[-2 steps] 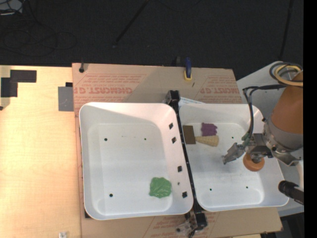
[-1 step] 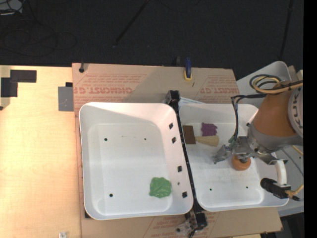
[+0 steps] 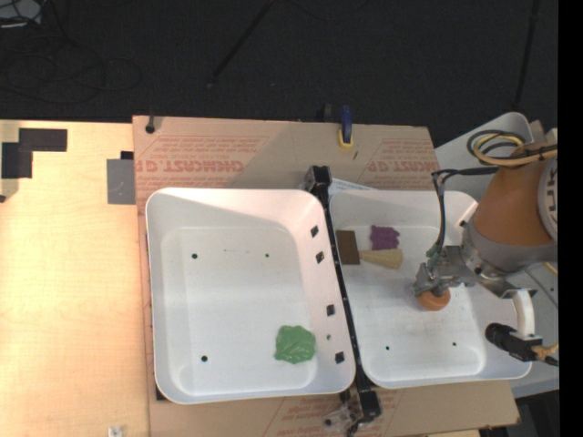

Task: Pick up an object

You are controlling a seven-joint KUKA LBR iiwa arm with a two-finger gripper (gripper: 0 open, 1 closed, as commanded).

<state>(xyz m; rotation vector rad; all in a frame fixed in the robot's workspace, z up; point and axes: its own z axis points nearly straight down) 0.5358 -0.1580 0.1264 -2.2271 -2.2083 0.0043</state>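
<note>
Arm reaches down into the right bin [image 3: 455, 371]; end effector [image 3: 434, 285] directly over an orange object [image 3: 434, 300], grip unclear.

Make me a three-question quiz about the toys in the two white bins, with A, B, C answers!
1. Where is the green lump?
A. left bin
B. right bin
C. on the cardboard

2. What colour is the small thing under the pincer?
A. blue
B. orange
C. white

3. How does the green lump lie?
A. alone
B. under the arm
C. stacked on a brush

Answers: 1 A, it sits low in the left bin. 2 B, the orange ball shows below the pincer. 3 A, nothing touches it.
</note>
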